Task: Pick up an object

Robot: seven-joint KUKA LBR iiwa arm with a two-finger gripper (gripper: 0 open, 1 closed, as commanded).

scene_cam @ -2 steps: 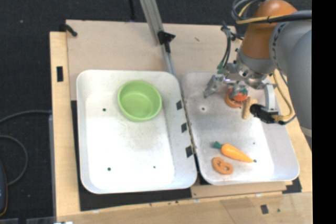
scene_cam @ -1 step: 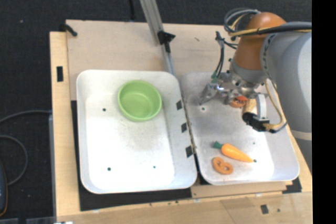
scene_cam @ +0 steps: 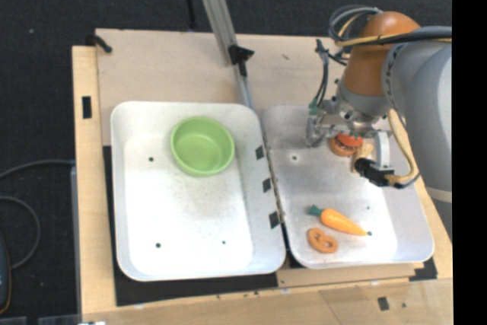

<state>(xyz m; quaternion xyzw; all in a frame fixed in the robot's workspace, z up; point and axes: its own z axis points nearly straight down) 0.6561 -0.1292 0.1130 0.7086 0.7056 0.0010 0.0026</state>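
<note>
Camera view: the gripper (scene_cam: 335, 135) is low in the right bin (scene_cam: 396, 240), upper part, over an orange-red object (scene_cam: 344, 144), possibly touching it. Finger state: cannot tell. Carrot (scene_cam: 341, 221) and orange slice (scene_cam: 323, 240) lie lower right. Green bowl (scene_cam: 202, 146) sits in the left bin (scene_cam: 137, 240).

Two bins sit side by side on the counter (scene_cam: 152, 65). The left bin (scene_cam: 144, 240) holds a bowl (scene_cam: 202, 146) toward its rear. In the right bin (scene_cam: 396, 240), a carrot (scene_cam: 342, 221) lies near the front, with a ring (scene_cam: 323, 240) just before it. The end effector (scene_cam: 344, 139) is over the right bin's rear.
</note>
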